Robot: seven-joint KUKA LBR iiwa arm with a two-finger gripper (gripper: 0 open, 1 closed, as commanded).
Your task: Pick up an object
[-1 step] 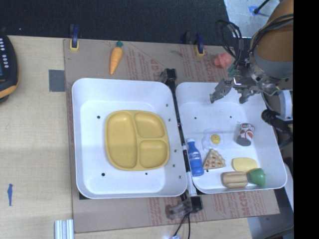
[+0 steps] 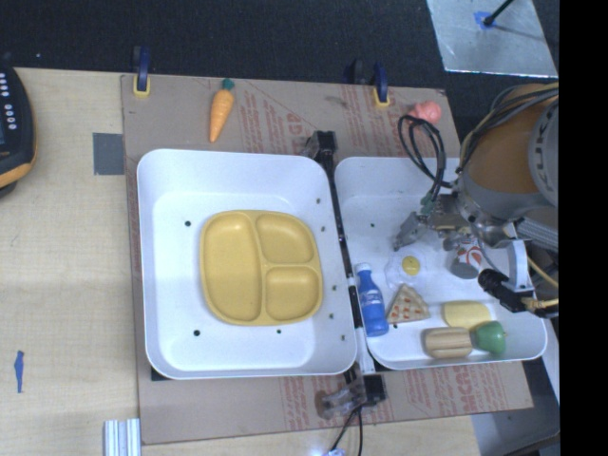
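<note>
Light wood bench (image 2: 66,283) with a brown cardboard sheet (image 2: 275,112) clamped on top, dark floor behind. Two shallow white plastic bins sit side by side on the sheet. Left bin (image 2: 171,350) holds a yellow three-compartment plastic tray (image 2: 259,266), roughly centred. Right bin (image 2: 380,183) holds the small items.

Grey arm with orange band (image 2: 508,155) reaches in from the right, over the right bin's upper half. Two-finger gripper (image 2: 416,231) sits low over the bin floor, fingers spread apart, nothing between them.

Candidate objects all lie along the right bin's near side: tan bread-roll toy (image 2: 446,342) touching a green rounded toy (image 2: 489,336), pale yellow block (image 2: 465,313) just behind them, blue plastic bottle with white cap (image 2: 370,302) against the left wall, pizza-slice toy (image 2: 408,306) beside it, small yellow-centred egg toy (image 2: 409,265) just below the gripper.

Outside the bins: orange toy carrot (image 2: 220,109) and a pink toy (image 2: 425,112) on the cardboard.
</note>
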